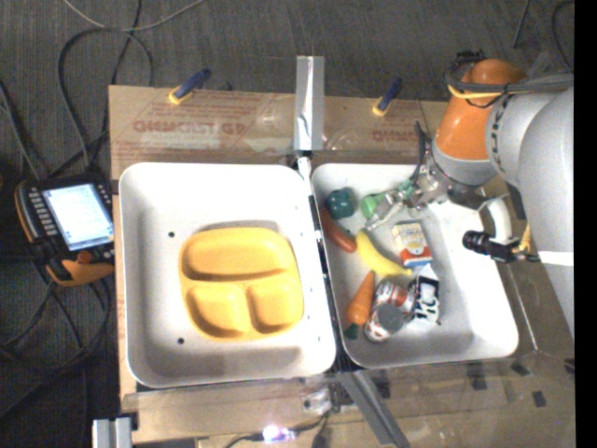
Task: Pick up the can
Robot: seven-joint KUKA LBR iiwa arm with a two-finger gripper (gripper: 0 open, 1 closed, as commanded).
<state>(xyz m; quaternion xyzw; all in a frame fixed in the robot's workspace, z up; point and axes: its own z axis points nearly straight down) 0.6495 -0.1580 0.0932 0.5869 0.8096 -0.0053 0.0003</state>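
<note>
Gripper (pixel 408 197) hangs over the right bin's (pixel 485 334) far side. Silver-and-red can (pixel 390 308), dented, lies on its side near the front wall, beside a carrot (pixel 359 303).

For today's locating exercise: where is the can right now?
The can lies in the right bin, near its front edge, beside the carrot.
</note>
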